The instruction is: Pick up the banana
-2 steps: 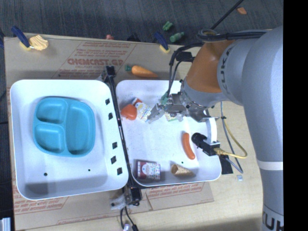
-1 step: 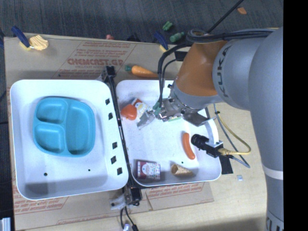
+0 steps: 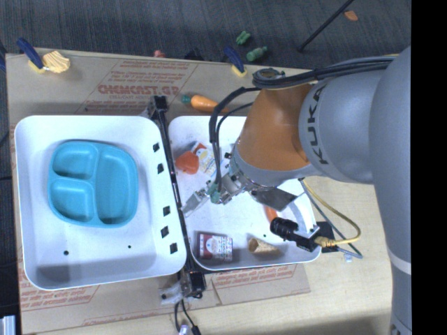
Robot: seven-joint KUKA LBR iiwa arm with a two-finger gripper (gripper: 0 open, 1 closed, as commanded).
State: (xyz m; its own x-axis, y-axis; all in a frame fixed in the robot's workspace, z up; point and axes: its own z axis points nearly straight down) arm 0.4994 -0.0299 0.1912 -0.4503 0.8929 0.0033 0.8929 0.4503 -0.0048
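the robot arm point(image 3: 314, 131) reaches low into the right bin point(image 3: 244, 257), gripper point(image 3: 218, 195) at center frame, likely searching; finger state unclear. i cannot make out the banana.

Arm point(image 3: 328, 131) over rt bin point(image 3: 209, 260) — cluttered.

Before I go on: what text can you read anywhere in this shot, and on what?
"KUKA" on the grey arm.
"CHEMCAST GP" in red on the brown board behind the bins; its smaller print is blurred.
Red packet in the right bin: label too small to read.
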